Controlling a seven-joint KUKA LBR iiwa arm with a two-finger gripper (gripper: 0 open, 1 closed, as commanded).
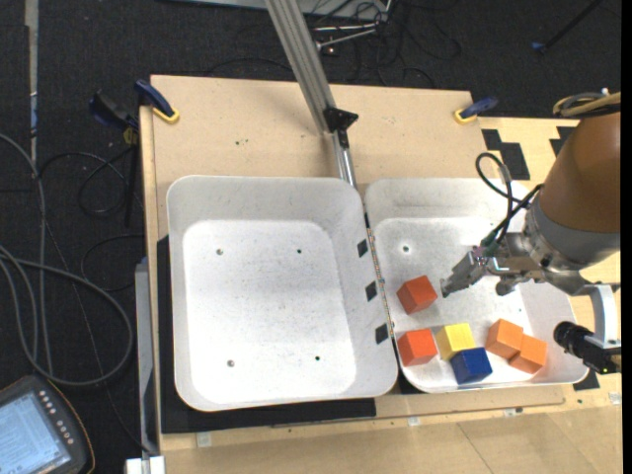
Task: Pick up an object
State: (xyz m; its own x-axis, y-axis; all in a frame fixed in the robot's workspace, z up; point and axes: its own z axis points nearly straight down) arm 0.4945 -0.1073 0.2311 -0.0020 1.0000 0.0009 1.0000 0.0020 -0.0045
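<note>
Five blocks lie in the right bin [395, 205], and none is lifted yet. The upper orange cube [417, 293] sits alone toward the bin's middle, with bare floor on every side. The gripper [456, 282] hangs just to its right, nothing visible between its fingers; whether they are apart or together I cannot tell at this angle. So the grasp seems wholly still to do. The other orange cube [418, 346], yellow cube [456, 338], blue cube [472, 364] and orange block [516, 346] crowd the near wall. The left bin [188, 215] adjoins.
</note>
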